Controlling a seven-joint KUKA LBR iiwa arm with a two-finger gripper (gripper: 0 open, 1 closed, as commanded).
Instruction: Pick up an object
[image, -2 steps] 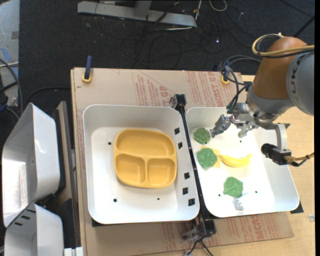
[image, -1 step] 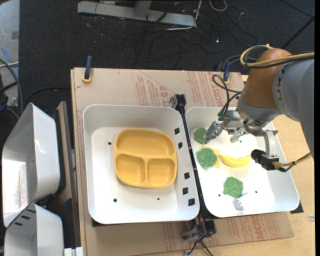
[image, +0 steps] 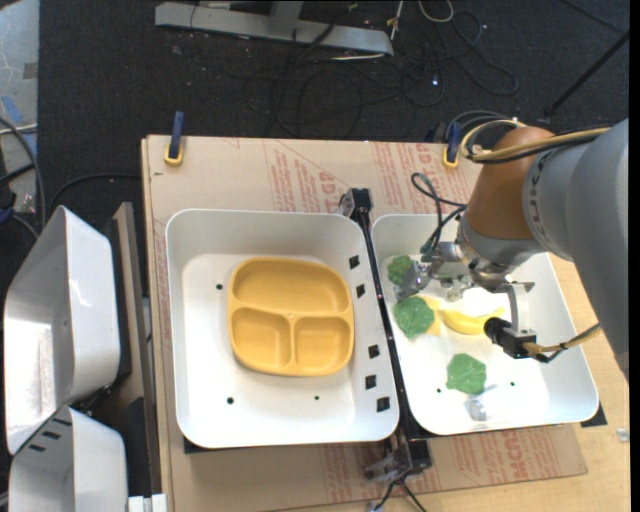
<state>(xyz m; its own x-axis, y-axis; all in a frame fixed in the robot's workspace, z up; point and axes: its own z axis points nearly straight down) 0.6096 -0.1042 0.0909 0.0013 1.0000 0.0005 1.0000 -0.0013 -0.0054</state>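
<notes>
Over the right bin (image: 570, 385), the arm (image: 560, 190) reaches down.

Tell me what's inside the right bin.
The right bin holds three green pieces, a yellow banana-like piece and a small grey item. The gripper and arm cover its upper part, so anything beneath them is hidden.

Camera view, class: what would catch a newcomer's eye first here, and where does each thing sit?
The yellow divided tray lies in the middle of the left bin. The grey arm with its orange band reaches in from the right over the right bin, where green pieces and a yellow banana-like object lie near the gripper.
</notes>
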